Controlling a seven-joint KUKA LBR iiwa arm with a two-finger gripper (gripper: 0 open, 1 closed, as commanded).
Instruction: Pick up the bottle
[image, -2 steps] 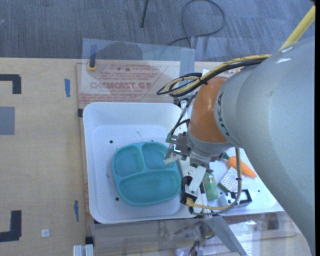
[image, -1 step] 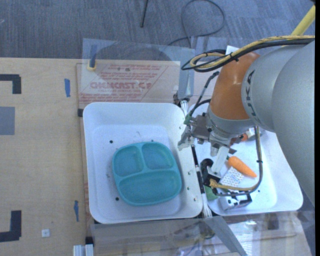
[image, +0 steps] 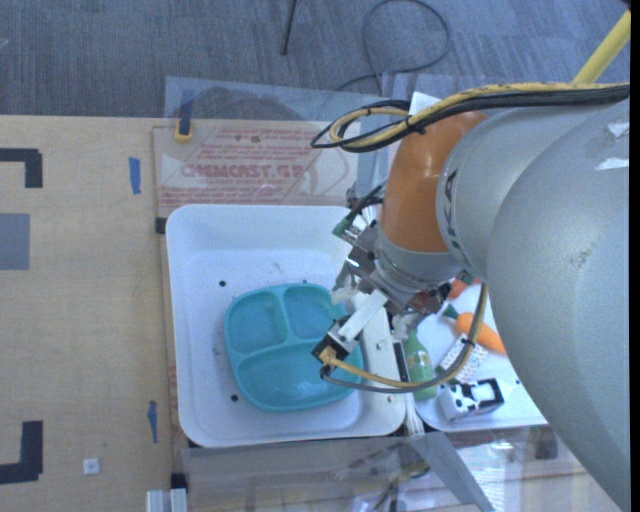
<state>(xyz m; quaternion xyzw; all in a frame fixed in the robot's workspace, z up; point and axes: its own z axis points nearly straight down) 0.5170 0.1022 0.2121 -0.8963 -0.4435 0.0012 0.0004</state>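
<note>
I am hanging my jaws low over the seam between the two bins. My own wrist is hiding them, so I cannot tell how wide they are standing or whether anything is sitting between them. Just under them the bottle (image: 417, 362) is resting in the right bin (image: 505, 385). It is a slim green one, close against the wall next to the left bin (image: 190, 300), with its darker end pointing up toward my wrist. I cannot tell if it is lying flat or leaning.

I am judging it to be light, stiff plastic, smooth and round, so it is likely to roll or squirt out of a pinch. I am favouring a hold across the middle of its body, with the jaws straddling it crosswise. The nearby wall is leaving little room on that side.

An orange piece (image: 478, 333) and a black-and-white thing (image: 468, 398) are lying near it in the same bin. A teal divided plate (image: 280, 350) is sitting in the left bin, and the wooden surface (image: 80, 300) is stretching away beyond.
</note>
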